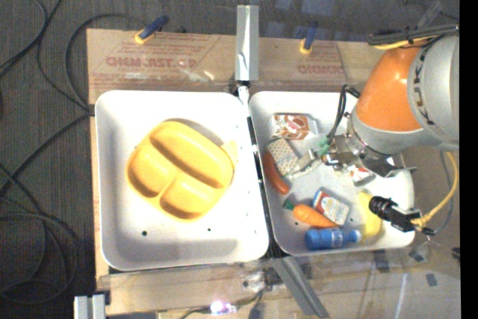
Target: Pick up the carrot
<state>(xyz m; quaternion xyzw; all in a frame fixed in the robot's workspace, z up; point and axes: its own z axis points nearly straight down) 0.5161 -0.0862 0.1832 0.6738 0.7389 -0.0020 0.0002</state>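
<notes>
The carrot (312, 216) is orange with a green stub at its left end. It lies flat near the front of the right bin (337, 102), between a small red-and-white carton (331, 206) and a blue bottle (332, 238). My gripper (320, 156) hangs over the middle of the right bin, under the orange wrist band (388, 97). It is behind the carrot and well apart from it. Nothing can be seen held in it.
The right bin also holds a red sausage (274, 173), a checkered packet (282, 155), a red box (291, 125) and a yellow item (371, 224). In the left bin (119, 235) rests a yellow divided plate (181, 168). A black cable connector (388, 211) hangs over the right bin's front corner.
</notes>
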